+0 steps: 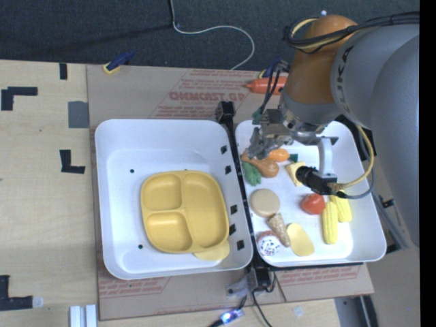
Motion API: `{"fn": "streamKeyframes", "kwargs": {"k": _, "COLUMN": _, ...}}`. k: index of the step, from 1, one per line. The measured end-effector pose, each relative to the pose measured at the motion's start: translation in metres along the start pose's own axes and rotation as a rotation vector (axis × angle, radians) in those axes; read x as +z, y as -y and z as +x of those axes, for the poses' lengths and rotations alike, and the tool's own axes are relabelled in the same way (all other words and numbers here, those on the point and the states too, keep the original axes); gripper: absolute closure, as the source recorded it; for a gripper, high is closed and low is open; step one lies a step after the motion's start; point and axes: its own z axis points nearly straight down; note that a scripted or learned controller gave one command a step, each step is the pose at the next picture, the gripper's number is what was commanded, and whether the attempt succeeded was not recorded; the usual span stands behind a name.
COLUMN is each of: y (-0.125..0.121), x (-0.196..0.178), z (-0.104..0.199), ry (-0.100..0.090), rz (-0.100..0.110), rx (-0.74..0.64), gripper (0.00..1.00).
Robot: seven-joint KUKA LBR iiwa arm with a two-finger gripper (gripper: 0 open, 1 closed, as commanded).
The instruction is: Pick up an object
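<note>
Gripper [262, 144] sits low in the right bin [361, 251], just above the carrot [262, 165]; I cannot tell its state from up here.

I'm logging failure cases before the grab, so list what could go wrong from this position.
1. The gripper is low over crowded toy food: the carrot touches the green piece, so it may nudge or lift both.
2. It works close to the bin wall between the bins, so it could bump it.
3. The tomato and corn lie nearby and might get scattered.
</note>
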Motion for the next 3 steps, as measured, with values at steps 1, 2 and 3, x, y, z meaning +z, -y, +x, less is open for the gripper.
{"fn": "streamKeyframes", "kwargs": {"k": 1, "y": -0.0056, "x": -0.0019, "z": 0.0456, "ry": 0.0, "rz": -0.001, "rx": 0.0, "gripper": 1.0}}
{"fn": "streamKeyframes", "kwargs": {"k": 2, "y": 0.0026, "x": -0.0028, "z": 0.0414, "ry": 0.002, "rz": 0.001, "rx": 0.005, "gripper": 1.0}}
{"fn": "streamKeyframes", "kwargs": {"k": 3, "y": 0.0028, "x": -0.0035, "z": 0.0409, "ry": 0.001, "rz": 0.0, "rx": 0.005, "gripper": 1.0}}
